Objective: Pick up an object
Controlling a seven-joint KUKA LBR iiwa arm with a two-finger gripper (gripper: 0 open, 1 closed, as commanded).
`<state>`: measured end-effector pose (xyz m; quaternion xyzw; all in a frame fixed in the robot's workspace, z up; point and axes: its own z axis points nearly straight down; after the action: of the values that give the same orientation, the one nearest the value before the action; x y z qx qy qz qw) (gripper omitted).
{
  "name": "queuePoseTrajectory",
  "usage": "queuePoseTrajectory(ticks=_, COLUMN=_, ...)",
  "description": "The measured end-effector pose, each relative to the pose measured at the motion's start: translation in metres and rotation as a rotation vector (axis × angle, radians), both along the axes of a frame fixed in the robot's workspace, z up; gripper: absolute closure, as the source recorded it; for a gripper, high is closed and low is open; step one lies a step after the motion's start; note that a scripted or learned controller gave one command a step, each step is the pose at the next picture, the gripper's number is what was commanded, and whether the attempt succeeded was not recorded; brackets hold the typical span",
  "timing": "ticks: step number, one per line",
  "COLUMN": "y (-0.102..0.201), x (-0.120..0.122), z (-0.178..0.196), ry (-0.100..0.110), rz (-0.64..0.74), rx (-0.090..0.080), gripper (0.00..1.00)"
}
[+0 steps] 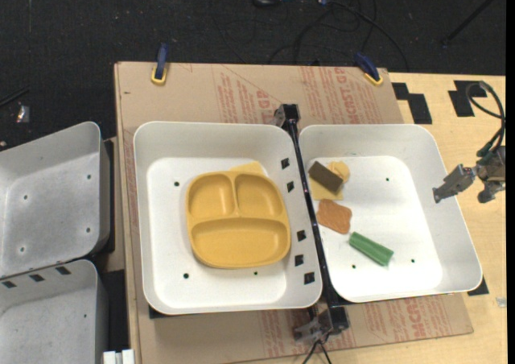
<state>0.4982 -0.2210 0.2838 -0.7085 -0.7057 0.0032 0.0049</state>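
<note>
Two shallow white bins sit side by side on a brown cardboard sheet (pixel 241 84) that covers the table. The left bin (pixel 157 193) holds a yellow divided plate (pixel 239 220) with three compartments, lying flat near the bin's middle. A pale yellow piece (pixel 254 169) peeks out from behind the plate's far edge, touching it.

The right bin (pixel 418 193) holds the loose objects, all gathered toward its left side, close to the wall shared with the other bin. A dark brown block (pixel 326 176) lies tilted at the far end of the group, resting against a small yellow piece (pixel 340 170) just behind it. Just below them lies an orange-brown flat piece (pixel 334 216), apart from the block by a narrow gap. Nearer the front, a green bar (pixel 371 248) lies at a slant, just beside the orange-brown piece.

The end effector (pixel 455 183) hangs at the right rim of the right bin, well apart from all the objects. Whether it is wide or narrow cannot be told at this size, and nothing shows in its grip.

Two clamps with yellow and blue handles (pixel 160 64) pin the cardboard at its far edge.
</note>
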Motion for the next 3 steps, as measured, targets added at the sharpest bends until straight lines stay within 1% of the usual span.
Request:
queuePoseTrajectory(ticks=1, y=0.001, x=0.002, z=0.006, ry=-0.011, rz=0.005, rx=-0.003, gripper=0.00)
queuePoseTrajectory(ticks=2, y=0.001, x=0.008, z=-0.056, ry=-0.007, rz=0.002, rx=-0.001, gripper=0.00)
queuePoseTrajectory(ticks=3, y=0.009, x=0.010, z=-0.103, ry=-0.007, rz=0.003, rx=-0.001, gripper=0.00)
